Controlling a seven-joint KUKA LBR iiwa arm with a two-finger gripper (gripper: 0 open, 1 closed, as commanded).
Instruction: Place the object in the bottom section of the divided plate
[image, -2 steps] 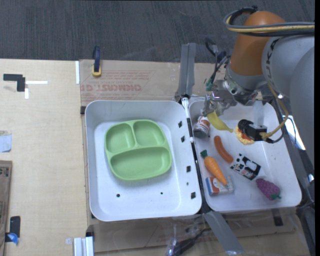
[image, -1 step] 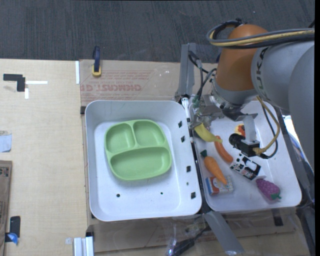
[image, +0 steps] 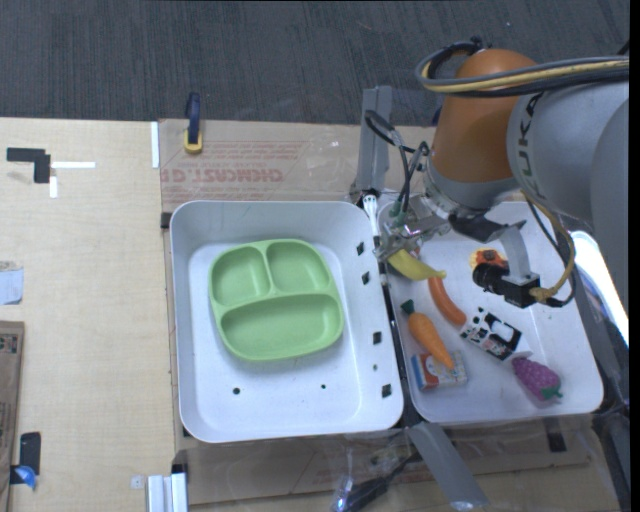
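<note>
A green divided plate (image: 280, 325) lies in the left white bin (image: 185, 340), its two small sections at the far side and its large bottom section nearest the camera, with nothing in them. My gripper (image: 398, 238) hangs low over the far left corner of the right bin (image: 580, 395), right above the upper end of a yellow banana (image: 414, 267). The wrist and cables hide how the gripper meets the banana. Nothing visibly hangs from it.
Other items in the right bin: an orange-red sausage (image: 447, 300), a carrot (image: 430, 339), a small packet (image: 438, 373), purple grapes (image: 537, 378), a black-and-white piece (image: 491, 333) and an orange-black piece (image: 489, 262). The bins' touching walls stand between banana and plate.
</note>
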